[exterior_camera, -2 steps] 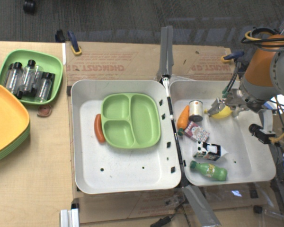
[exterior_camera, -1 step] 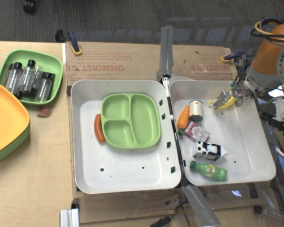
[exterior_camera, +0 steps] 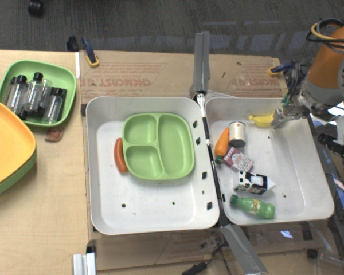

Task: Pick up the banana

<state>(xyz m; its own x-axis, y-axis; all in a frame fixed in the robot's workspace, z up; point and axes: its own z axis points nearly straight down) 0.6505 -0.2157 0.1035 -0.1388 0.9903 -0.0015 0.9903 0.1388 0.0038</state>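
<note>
While two white bins sit side by side on the bench, the left bin (exterior_camera: pixel 103 205) holds two things: one green divided plate (exterior_camera: pixel 158 146) in its middle and one reddish sausage (exterior_camera: pixel 120 154) touching the plate's left edge, with bare floor along the front. The right bin (exterior_camera: pixel 301 188) holds six: one banana (exterior_camera: pixel 262 120), one small can (exterior_camera: pixel 237 133), one carrot (exterior_camera: pixel 221 141), one pink packet (exterior_camera: pixel 238 161), one black-and-white carton (exterior_camera: pixel 253 183) and one green bottle (exterior_camera: pixel 253 206). The banana lies near the bin's back wall, toward the right of it, just right of the can and apart from the other items. The gripper (exterior_camera: pixel 280 118) sits right at the banana's right end, close against it, though whether it is open, closed or gripping the fruit cannot be told from this angle. Most clutter crowds the bin's left half; the right half is open floor. Outside the bins, on the bench's left, one green tray (exterior_camera: pixel 64 79) carries several small bottles (exterior_camera: pixel 36 97), beside one stack of orange plates (exterior_camera: pixel 8 150).
</note>
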